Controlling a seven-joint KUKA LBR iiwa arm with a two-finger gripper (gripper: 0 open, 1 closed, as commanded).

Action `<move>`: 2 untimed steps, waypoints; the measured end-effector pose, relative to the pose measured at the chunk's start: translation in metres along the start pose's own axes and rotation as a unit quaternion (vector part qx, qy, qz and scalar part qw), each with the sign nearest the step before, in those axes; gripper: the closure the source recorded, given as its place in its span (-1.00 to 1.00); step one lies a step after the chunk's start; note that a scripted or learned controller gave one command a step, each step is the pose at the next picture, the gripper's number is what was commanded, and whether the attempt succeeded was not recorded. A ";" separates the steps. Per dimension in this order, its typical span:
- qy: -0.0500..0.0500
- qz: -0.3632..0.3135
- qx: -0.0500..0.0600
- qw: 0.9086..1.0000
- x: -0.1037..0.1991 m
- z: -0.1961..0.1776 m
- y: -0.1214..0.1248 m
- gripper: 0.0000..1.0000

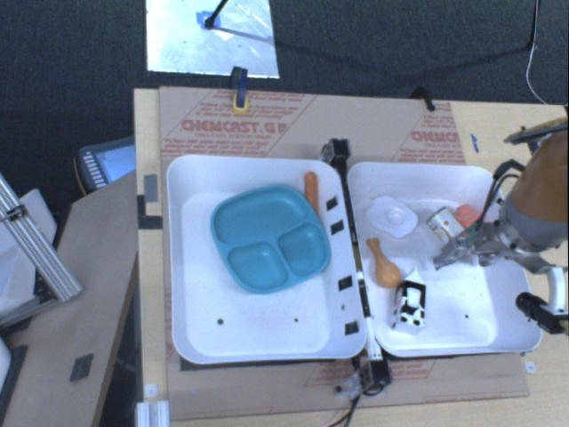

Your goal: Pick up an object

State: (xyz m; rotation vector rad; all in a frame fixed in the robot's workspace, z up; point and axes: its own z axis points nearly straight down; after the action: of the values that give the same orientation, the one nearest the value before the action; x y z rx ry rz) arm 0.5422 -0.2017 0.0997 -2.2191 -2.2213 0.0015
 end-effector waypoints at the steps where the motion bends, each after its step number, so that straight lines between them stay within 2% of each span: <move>1: -0.001 0.000 -0.003 1.000 0.000 -0.014 0.002 1.00; 2: -0.001 -0.001 -0.004 1.000 -0.004 -0.057 0.003 1.00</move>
State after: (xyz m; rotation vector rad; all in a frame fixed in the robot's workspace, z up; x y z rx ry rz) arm 0.5456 -0.2059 0.1572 -2.2218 -2.2294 -0.0038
